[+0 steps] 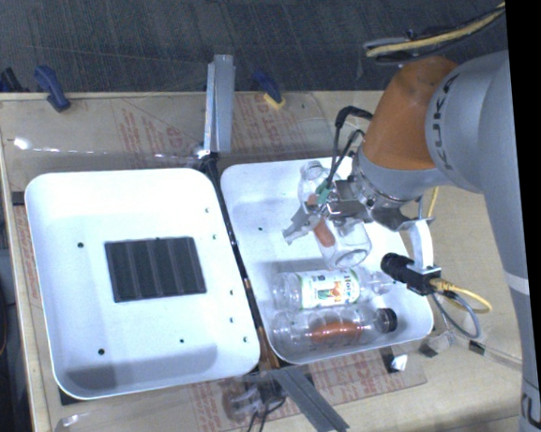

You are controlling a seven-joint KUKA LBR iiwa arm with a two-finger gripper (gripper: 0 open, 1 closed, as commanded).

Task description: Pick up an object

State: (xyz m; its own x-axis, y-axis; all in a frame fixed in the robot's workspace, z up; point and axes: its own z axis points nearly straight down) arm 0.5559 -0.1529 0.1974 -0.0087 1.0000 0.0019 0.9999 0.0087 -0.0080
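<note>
Clear bottles (326, 290) lie flat in right bin (255, 259), nothing props them; my pincer (319, 211) hangs above them, cannot tell if apart or together; left bin (54, 210) waits

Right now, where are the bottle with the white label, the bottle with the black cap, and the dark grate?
White-label bottle (326, 290), camera view, its label.
Black-capped bottle (329, 327), camera view, its clear body.
Dark grate (155, 267), camera view, its middle.

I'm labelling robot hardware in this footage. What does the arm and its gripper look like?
The arm is a thick, rounded grey body with an orange band above the wrist and dark KUKA lettering beside it. The gripper is a small metallic grey assembly with thin black cables looping over it. A black connector with a yellow cable hangs near the wrist.
</note>
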